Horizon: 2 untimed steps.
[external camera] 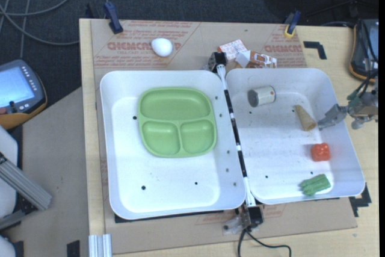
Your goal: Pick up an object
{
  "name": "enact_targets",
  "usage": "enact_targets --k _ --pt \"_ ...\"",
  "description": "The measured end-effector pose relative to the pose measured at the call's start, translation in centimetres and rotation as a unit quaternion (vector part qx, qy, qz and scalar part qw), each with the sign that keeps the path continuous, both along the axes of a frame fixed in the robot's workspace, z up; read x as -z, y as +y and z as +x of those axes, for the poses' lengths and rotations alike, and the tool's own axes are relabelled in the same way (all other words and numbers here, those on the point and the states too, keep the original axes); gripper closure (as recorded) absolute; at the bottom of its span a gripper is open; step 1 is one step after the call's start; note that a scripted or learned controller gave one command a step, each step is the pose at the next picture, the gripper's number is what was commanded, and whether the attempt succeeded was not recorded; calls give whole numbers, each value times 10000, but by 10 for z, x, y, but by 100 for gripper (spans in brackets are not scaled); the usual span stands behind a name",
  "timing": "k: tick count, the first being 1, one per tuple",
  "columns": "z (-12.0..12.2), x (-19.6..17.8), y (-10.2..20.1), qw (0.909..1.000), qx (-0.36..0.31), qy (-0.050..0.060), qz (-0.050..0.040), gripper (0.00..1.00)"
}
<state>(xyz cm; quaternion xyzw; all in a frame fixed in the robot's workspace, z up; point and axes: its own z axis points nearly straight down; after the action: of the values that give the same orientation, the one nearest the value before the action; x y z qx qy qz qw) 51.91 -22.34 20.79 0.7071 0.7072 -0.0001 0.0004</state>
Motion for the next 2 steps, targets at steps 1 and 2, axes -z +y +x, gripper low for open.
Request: enact_targets --k 1,2 --pt "47 123 7 10000 -30 -2 41 0" --pt "46 113 5 10000 -24 -7 17 100"
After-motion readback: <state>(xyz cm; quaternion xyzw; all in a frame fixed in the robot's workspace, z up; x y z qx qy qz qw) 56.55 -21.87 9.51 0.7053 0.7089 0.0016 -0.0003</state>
